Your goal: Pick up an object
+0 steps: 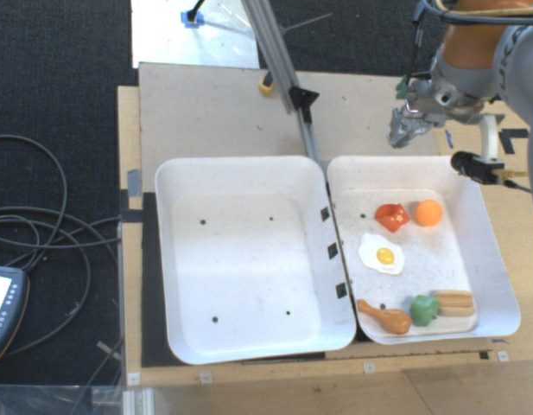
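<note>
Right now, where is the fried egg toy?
The fried egg lies in the right bin, near its middle, just below the red toy and above the chicken drumstick.

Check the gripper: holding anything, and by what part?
Nothing is held. The gripper hangs above the bench behind the right bin, with nothing between its fingers. All the toy food lies in that bin.
</note>
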`<state>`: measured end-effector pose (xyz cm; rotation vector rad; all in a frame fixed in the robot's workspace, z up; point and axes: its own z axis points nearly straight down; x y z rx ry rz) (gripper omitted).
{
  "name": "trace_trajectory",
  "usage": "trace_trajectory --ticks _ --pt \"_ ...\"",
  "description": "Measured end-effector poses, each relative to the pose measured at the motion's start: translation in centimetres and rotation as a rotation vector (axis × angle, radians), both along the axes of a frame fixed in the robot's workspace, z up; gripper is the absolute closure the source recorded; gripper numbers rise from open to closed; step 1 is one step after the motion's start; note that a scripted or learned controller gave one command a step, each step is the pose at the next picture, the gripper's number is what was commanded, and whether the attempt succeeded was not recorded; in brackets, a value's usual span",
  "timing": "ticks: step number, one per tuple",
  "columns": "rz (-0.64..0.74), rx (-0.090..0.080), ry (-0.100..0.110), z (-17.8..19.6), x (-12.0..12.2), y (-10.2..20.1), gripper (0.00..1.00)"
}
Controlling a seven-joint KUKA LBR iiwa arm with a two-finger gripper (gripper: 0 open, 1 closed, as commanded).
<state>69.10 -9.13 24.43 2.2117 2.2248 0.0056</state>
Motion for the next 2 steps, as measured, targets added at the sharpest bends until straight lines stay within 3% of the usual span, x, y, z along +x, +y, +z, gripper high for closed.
trace_trajectory --ticks 2 --pt "0.004 0.003 0.006 1.1 -4.3 9.7 1.0"
